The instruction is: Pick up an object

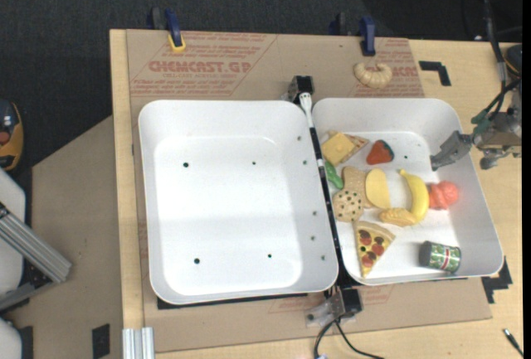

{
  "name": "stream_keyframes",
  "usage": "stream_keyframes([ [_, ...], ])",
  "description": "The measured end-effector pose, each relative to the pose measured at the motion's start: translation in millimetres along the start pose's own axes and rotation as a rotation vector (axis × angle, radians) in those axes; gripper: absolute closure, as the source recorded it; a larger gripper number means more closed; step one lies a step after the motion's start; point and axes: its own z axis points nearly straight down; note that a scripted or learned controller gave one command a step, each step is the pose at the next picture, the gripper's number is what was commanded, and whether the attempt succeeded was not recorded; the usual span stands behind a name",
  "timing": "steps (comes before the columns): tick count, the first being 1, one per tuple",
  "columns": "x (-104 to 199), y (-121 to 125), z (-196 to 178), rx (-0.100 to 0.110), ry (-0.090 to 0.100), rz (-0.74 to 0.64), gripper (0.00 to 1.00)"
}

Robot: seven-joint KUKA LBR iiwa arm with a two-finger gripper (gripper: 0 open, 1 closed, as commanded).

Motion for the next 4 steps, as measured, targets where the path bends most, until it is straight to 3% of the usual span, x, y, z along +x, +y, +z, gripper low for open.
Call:
stream_keyframes([
  [1,-47.5,38.0,115.0,0.005,0.001,0.002,0.00],
  [2,-30.3,132.7,115.4,-0.008,-0.003,-0.006,0.00],
  [3,44.6,130.2,175.8,-0.005,-0.002,-0.005,0.00],
  [4,41.6,132.3,159.9,-0.013,-0.001,-0.002,1.00],
])
